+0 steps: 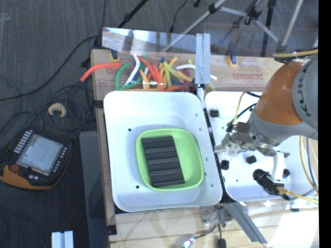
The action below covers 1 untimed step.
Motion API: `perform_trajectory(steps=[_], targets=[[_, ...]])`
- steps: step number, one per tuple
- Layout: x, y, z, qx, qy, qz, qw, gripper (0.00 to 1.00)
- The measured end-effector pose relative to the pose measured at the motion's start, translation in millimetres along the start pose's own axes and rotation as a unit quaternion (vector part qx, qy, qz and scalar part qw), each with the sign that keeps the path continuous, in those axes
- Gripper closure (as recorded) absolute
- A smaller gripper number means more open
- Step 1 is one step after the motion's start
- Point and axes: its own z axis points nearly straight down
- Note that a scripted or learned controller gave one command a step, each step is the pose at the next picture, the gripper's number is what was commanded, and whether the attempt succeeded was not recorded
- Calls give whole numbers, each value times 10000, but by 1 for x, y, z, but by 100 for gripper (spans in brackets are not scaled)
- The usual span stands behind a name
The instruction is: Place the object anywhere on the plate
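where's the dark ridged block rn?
In the camera view, the dark ridged block lies on the green plate in the left white bin, left of the divider and of the arm's wrist over the right bin.

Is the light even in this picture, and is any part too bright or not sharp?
In the camera view the light is soft and even; the two white bins are nearly washed out, so their shadows are faint. The green plate and the dark block on it are sharp. The gripper area is cluttered and hard to read.
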Motion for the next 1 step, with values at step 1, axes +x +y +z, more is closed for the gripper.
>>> perform_trajectory(steps=[1], targets=[[-1, 0, 0, -1, -3, 5, 10000, 0]])
